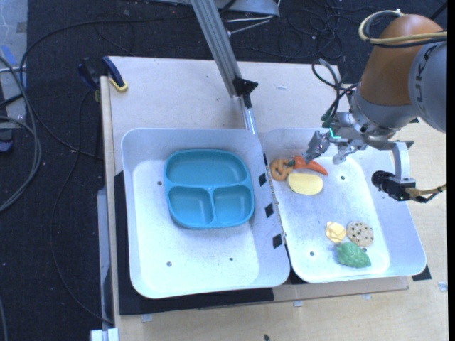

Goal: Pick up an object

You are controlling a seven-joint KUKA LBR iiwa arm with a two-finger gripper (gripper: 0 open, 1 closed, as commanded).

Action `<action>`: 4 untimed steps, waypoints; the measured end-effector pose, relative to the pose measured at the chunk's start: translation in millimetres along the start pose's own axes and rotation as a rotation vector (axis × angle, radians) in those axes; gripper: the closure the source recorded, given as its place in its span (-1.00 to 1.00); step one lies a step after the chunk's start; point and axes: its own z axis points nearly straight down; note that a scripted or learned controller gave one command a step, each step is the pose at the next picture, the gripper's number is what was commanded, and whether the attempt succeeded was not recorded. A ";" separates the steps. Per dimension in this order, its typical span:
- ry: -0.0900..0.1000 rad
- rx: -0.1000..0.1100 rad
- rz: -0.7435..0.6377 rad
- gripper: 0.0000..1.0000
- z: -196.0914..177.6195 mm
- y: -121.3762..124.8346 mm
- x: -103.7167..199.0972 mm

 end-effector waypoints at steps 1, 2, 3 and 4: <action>0.000 -0.003 0.000 -1.00 -1.4 0.7 -0.1; -0.001 0.001 0.002 -1.00 43.0 2.3 -4.4; 0.000 0.003 0.002 -1.00 98.2 -3.9 4.8; -0.004 -0.008 0.002 -1.00 121.8 -2.0 4.0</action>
